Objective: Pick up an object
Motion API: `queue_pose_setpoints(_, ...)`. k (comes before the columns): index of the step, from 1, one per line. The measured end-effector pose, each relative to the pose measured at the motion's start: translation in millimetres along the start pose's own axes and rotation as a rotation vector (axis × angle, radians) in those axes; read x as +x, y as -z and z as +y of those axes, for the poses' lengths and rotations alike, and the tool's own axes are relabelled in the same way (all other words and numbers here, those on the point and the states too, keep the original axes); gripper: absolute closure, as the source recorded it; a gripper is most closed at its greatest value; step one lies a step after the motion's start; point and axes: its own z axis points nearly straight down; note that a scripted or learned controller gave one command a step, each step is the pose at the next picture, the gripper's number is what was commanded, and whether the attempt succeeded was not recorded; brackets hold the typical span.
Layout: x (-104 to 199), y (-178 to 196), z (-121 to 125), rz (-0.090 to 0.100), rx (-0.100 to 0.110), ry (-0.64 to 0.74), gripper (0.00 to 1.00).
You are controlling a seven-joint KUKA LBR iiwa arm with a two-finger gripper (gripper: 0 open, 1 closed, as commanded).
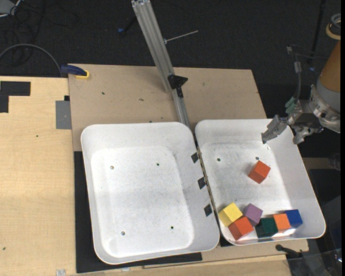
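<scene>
Blocks (259, 220) huddle in the right bin (310, 203); above its far rim the claw (286, 130) hangs wide, holding nothing, must drop toward the lone orange cube (259, 171)

left bin (103, 154): floor bare, open access
right bin (230, 137): upper floor open around lone orange cube (259, 171)
near edge: block cluster (259, 220) packed tight
divider: slanted metal rail (161, 56) above

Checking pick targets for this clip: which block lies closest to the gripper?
The lone orange-red block, apart in mid right bin, nearest the gripper; the other blocks cluster along the bin's near edge.
</scene>
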Motion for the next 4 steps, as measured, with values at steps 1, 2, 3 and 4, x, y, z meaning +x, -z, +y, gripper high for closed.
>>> queue_pose_setpoints(1,13,-26,-8,0.001,0.004,0.003,0.00)
queue_pose_setpoints(2,11,-15,-8,0.000,0.001,0.000,1.00)
queue_pose_setpoints(3,62,158,-59,-0.001,-0.010,0.005,1.00)
queue_pose_setpoints(4,59,99,-37,0.000,0.005,0.002,1.00)
